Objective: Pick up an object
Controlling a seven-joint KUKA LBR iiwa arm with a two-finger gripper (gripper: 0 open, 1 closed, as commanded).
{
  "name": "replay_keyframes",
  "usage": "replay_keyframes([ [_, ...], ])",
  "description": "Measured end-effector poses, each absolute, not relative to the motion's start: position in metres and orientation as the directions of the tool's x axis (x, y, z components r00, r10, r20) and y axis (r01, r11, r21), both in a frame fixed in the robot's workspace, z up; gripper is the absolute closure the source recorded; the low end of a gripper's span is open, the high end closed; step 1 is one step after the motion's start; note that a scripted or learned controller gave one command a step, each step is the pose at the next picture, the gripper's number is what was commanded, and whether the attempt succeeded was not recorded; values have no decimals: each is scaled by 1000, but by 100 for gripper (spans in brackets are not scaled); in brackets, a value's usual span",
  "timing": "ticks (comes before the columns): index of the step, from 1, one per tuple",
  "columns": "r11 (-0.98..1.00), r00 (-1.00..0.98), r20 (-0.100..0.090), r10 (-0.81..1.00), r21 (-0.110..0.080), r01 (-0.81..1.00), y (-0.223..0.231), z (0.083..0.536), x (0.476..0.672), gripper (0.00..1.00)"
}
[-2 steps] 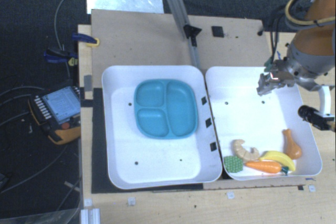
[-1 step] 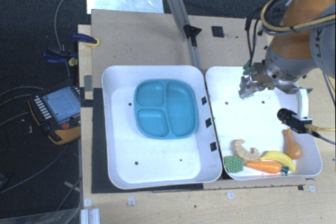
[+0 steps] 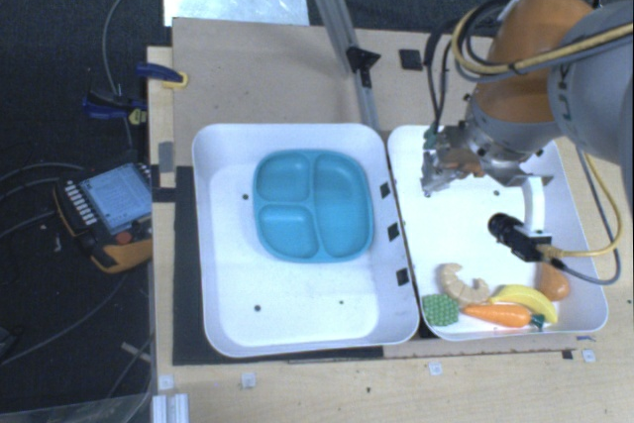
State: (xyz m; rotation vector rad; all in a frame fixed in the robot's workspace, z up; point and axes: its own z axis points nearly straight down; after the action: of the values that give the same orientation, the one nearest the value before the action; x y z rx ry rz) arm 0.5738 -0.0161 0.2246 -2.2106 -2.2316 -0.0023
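- The fingers (image 3: 433, 181) hang over the upper left of the right bin (image 3: 584, 317), nothing between them; whether they are open or closed I cannot tell.
- Left bin (image 3: 223, 312) holds a blue divided plate (image 3: 314, 204), well apart from the fingers.
- Along the right bin's near edge: a green piece (image 3: 442, 310), a tan curled piece (image 3: 462, 283), a carrot (image 3: 495, 315), a banana (image 3: 527, 297).
- No writing is readable.
- The tabletop (image 3: 248, 64) is tan board; dark carpet (image 3: 69, 35) lies around it.
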Motion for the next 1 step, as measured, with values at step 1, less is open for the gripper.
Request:
replay_keyframes([
  [1, 11, -11, 3, 1000, 2, 1000, 37, 235, 571, 100],
])
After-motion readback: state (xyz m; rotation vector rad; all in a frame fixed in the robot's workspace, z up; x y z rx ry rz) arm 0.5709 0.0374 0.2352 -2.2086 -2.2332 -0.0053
